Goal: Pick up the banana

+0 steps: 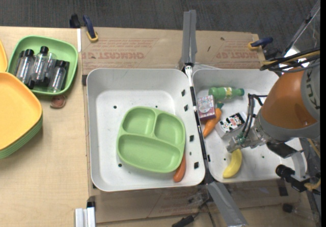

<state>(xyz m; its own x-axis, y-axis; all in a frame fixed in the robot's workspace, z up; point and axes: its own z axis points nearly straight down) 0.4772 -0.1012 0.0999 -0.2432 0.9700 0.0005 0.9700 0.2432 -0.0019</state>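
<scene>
Banana (pixel 233 164) lies at roughly 6 o'clock in the right bin (pixel 265 176), near its front wall, with the gripper (pixel 239 143) low just above the fruit's upper end at 12 o'clock of it, finger state cannot be told; carrot (pixel 211 123) at 10 o'clock of banana.

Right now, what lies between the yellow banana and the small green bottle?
In the camera view, between yellow banana and small green bottle lies a patterned card pack.

cardboard sheet (pixel 168 50) — red print, upside down — reads "CHEMCAST GP" | other labels — unreadable
</scene>
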